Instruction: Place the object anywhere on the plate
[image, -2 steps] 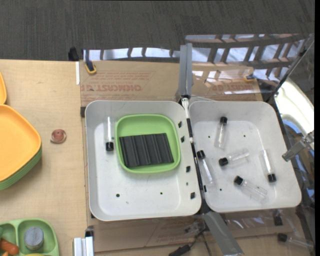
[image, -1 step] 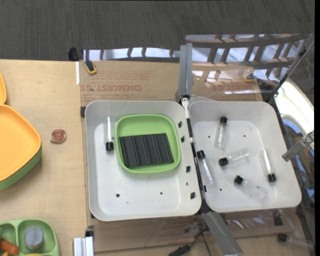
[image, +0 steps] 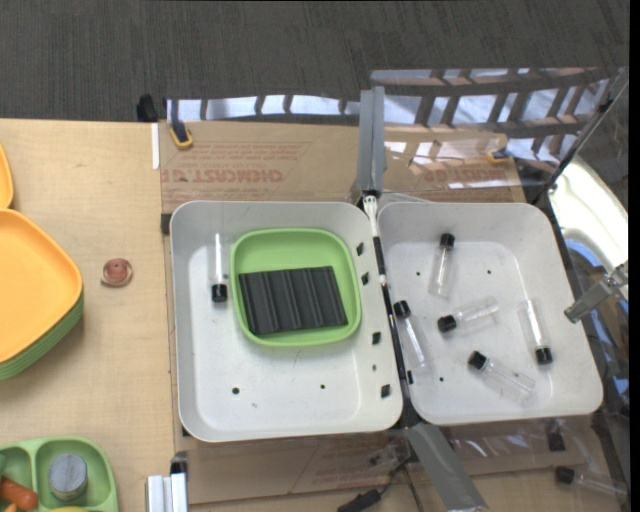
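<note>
Camera view: left white bin (image: 200, 400) holds a green plate (image: 250, 250), and a black ribbed slab (image: 297, 300) lies flat on it, inside the rim. One clear black-capped vial (image: 218, 268) lies just left of the plate, also in the left bin. The right white bin (image: 560, 390) has five similar vials scattered, e.g. (image: 442, 262) and (image: 500, 372). The gripper (image: 588, 300) sits at the right bin's right rim, well apart from the plate; can't tell if it's parted or closed. A stack of orange plates (image: 30, 290) is at far left on the bench.

A pale part of the arm (image: 592, 215) sits at the right edge.
</note>
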